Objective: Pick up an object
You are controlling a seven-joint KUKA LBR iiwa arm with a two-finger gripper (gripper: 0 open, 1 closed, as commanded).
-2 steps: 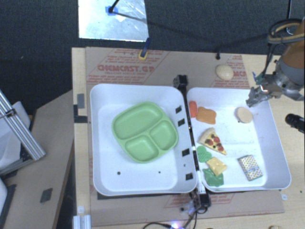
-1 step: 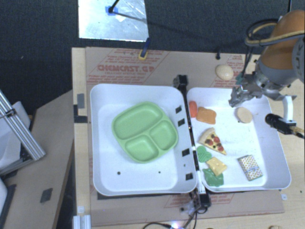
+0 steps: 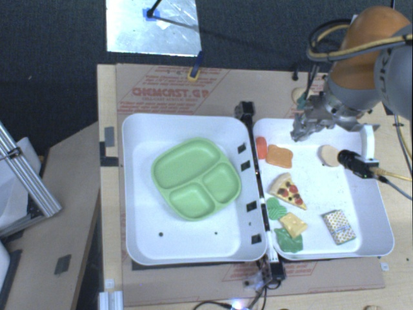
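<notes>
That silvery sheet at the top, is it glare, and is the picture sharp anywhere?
Camera view: the foil sheet reflects light in pale patches; the white bins look bright and evenly lit; the pizza toy is soft-edged, and the arm is slightly blurred.

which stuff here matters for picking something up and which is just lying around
For the job: gripper, hanging over the right bin; candidates there: pizza slice, orange piece, patterned block, yellow piece.

Lying about: green divided plate in the left bin.
</notes>
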